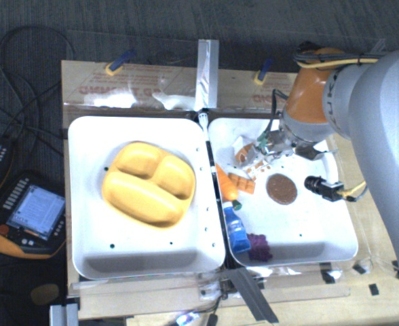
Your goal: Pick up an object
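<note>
Gripper (262, 148) low in rt bin (321, 246), over orange-white obj (243, 156).

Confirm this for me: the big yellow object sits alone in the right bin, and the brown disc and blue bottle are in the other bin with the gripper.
Not quite: the bins are swapped. The camera view shows the big yellow object alone in the left bin, while the brown disc and blue bottle lie in the right bin, where the gripper reaches in.
</note>
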Motion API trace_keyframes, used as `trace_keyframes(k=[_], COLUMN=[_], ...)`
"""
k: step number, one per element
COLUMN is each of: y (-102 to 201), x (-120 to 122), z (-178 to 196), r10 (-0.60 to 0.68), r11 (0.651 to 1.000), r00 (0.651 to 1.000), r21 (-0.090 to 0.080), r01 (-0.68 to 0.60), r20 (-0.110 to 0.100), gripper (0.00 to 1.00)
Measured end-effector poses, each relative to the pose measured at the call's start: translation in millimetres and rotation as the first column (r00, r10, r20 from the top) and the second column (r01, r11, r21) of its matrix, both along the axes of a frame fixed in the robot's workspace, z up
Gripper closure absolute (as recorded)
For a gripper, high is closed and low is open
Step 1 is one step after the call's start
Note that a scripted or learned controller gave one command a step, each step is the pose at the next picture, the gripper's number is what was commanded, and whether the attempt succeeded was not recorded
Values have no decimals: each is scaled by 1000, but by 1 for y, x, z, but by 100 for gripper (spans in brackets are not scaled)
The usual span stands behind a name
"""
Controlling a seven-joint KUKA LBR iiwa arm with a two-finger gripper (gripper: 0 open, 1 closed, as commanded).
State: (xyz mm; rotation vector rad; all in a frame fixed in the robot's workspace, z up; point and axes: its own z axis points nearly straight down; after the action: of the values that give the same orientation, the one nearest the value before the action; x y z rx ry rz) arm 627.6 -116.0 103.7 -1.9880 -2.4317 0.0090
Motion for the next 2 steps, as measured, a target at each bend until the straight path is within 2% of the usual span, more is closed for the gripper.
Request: trace_keyframes(k=[1,2], y=[49,-9], x=[36,18], z=[77,30], r10=[-160,-50], r11=[987,999], r00=[987,999], r21=[-1,1], r01=[160,50], r20=[-18,-10], gripper=[100,100])
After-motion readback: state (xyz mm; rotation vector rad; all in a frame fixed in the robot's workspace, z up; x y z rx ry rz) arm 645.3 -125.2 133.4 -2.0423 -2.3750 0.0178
